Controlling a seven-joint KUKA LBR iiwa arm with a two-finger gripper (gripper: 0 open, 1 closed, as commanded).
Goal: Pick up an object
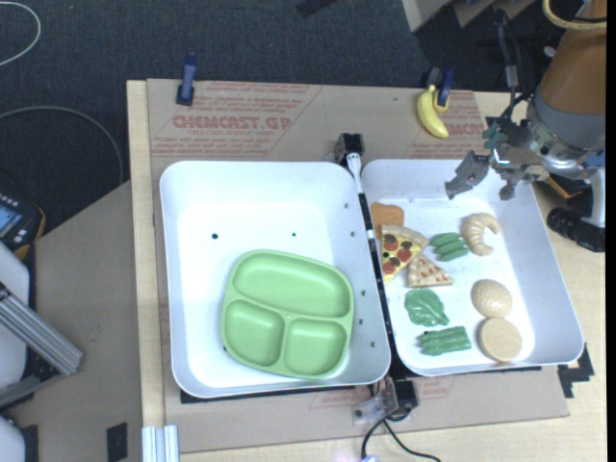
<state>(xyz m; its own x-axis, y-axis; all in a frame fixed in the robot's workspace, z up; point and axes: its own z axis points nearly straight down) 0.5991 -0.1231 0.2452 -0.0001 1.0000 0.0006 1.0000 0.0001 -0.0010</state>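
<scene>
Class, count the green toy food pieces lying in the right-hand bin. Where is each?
3. One green piece lies left of the croissant, one sits mid-bin below the pizza slices, one near the front edge. None looks hidden.

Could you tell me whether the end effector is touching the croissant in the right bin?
Apart. The camera view shows the end effector above the bin's far end, with bare white bin floor between it and the croissant.
</scene>
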